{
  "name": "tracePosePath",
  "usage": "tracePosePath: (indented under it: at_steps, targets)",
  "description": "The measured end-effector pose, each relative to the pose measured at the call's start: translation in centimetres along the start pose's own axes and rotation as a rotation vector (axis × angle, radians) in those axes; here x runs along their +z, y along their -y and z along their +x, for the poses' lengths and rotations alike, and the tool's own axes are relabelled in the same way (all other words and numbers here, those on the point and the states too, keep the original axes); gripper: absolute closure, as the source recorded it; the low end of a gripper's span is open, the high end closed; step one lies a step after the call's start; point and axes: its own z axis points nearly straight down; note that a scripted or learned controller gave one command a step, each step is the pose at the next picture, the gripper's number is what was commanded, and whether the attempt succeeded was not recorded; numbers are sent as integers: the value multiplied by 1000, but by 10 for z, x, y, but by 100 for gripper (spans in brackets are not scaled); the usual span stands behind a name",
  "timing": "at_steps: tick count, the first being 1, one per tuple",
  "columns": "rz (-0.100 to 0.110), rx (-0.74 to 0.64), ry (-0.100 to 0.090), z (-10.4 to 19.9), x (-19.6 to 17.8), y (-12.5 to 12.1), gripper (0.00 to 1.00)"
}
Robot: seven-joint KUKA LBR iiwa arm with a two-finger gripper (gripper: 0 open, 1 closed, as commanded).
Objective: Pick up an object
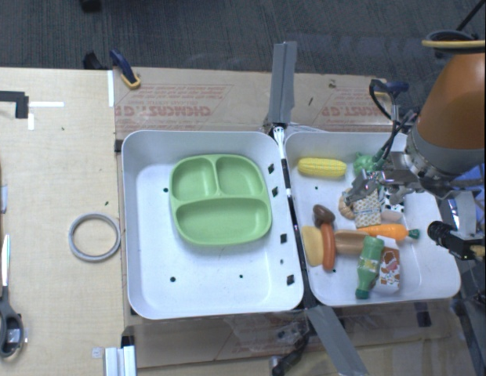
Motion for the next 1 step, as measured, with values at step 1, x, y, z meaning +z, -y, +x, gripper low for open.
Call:
tracePosePath:
  at_steps: [1]
  targets:
    - [1,172,0,-2,38,-37,0]
